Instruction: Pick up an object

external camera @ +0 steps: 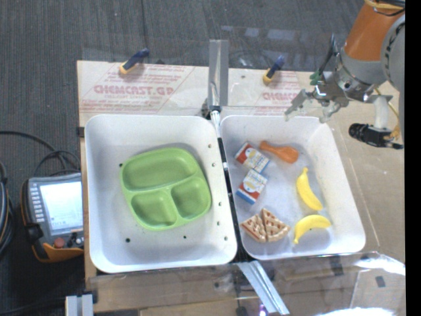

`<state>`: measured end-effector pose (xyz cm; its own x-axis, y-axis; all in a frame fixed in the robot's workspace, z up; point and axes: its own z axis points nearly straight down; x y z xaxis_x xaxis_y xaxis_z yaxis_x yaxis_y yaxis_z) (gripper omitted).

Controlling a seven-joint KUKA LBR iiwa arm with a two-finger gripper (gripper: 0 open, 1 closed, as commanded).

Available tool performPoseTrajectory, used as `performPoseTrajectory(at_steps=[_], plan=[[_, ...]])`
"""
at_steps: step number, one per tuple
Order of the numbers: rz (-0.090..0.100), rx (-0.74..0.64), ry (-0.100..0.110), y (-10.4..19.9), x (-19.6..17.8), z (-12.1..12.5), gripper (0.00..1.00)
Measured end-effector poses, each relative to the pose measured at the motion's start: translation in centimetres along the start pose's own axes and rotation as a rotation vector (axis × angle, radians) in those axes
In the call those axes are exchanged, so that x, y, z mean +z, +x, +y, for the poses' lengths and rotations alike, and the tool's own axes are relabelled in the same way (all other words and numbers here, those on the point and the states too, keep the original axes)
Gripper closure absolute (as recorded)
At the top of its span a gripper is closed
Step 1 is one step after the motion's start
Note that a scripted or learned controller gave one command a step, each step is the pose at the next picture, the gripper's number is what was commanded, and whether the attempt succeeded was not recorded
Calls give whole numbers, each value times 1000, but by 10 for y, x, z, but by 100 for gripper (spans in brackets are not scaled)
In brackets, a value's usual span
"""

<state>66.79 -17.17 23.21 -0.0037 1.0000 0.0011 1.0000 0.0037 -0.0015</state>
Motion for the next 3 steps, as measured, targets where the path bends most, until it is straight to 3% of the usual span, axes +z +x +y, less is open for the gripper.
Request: performPoseTrajectory(at_steps=[1,2,3], plan=[[-2,-104,0,-38,106,-55,0],[-8,-47,-16,-28,140,-98,0],[-4,-49,-21,-26,129,-96,100]])
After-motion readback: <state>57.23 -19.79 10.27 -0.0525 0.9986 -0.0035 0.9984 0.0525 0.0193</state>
